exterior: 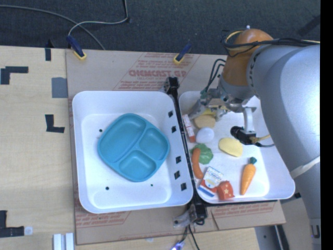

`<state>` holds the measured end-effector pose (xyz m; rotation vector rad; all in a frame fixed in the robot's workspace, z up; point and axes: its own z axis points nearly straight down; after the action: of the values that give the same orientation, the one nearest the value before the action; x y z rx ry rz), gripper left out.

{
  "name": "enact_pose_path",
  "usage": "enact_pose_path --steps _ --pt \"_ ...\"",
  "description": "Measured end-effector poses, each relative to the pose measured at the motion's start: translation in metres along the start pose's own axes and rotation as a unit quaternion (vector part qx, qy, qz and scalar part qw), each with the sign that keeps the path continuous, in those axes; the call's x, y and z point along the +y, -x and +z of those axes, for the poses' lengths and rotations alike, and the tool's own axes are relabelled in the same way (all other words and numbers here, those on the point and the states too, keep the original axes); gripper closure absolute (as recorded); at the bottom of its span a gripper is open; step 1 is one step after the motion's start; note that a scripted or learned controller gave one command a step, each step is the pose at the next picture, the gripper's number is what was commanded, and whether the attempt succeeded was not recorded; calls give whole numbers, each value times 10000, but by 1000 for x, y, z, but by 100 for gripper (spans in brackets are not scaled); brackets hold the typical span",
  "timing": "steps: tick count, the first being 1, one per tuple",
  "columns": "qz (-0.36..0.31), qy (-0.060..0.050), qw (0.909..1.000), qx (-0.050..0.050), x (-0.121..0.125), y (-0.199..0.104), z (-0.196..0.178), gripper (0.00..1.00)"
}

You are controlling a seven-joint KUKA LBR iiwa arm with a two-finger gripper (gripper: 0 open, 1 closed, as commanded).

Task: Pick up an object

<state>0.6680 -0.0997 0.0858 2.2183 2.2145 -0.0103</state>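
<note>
Item: tan potato-shaped toy (205, 121), lying in the right bin (270, 189) near its back-left corner, just under the gripper (212, 105); you are seeing no clear view of the jaws, so their spread cannot be told. Likely light, hard, smooth plastic, liable to slip; grip across its short middle. Long axis is running roughly left-right.

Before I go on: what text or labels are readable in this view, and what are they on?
"CHEMCAST" in red print on the cardboard sheet behind the bins; the smaller lines beside and beneath it are too blurred to read.
Small packet in the right bin: printing on it, too small to read.
Nothing else legible.
</note>
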Motion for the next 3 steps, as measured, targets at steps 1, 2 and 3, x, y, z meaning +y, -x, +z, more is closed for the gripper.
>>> enact_pose_path --steps 1,2,3 --pt "-12 -3 10000 30 0 3 0 0" --pt "-5 1 10000 18 0 2 0 0" --pt "-11 -3 10000 27 0 3 0 0"
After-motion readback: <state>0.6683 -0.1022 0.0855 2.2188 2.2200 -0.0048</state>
